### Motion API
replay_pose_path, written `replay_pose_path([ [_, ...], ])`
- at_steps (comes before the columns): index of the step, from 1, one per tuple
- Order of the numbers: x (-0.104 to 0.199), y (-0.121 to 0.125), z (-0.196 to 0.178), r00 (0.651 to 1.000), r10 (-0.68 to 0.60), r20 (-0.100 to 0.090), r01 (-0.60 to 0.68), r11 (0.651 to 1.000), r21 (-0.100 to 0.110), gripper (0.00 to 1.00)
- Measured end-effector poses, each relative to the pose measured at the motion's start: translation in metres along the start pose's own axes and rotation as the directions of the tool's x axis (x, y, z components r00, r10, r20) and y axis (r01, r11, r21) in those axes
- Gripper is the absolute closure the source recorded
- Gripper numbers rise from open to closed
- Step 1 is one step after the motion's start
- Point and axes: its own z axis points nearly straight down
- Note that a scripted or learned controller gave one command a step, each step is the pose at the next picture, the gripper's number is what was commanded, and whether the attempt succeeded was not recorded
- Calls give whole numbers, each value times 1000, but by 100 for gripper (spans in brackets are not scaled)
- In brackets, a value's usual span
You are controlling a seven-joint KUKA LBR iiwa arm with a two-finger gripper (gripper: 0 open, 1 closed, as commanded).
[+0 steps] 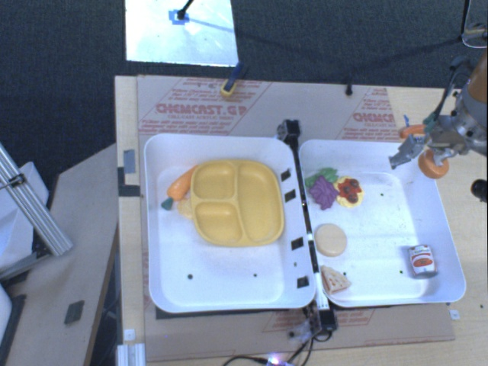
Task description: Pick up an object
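Left bin (pixel 156 280): yellow divided tray (pixel 232 202) lying over a toy carrot (pixel 181 182). Right bin (pixel 446 227): purple grapes (pixel 322 192), round cookie (pixel 331 239), sandwich wedge (pixel 334 280), small can (pixel 421 259), all loose, likely ready for picking. Far right: end effector (pixel 408 155) above rim, grip state unclear.

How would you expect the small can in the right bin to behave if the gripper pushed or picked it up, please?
The small can lies on its side, so a push would probably roll it. It looks rigid and smooth, perhaps slippery. Nothing sits close by to stop it.

Bright even overhead light, soft faint shadows, mild glare on white bins (pixel 229 296), slightly soft focus
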Motion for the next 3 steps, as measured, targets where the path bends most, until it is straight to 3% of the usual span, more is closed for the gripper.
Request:
replay_pose_path([
  [3, 3, 2, 156, 1000, 2, 0, -2, 1000, 3, 0],
])
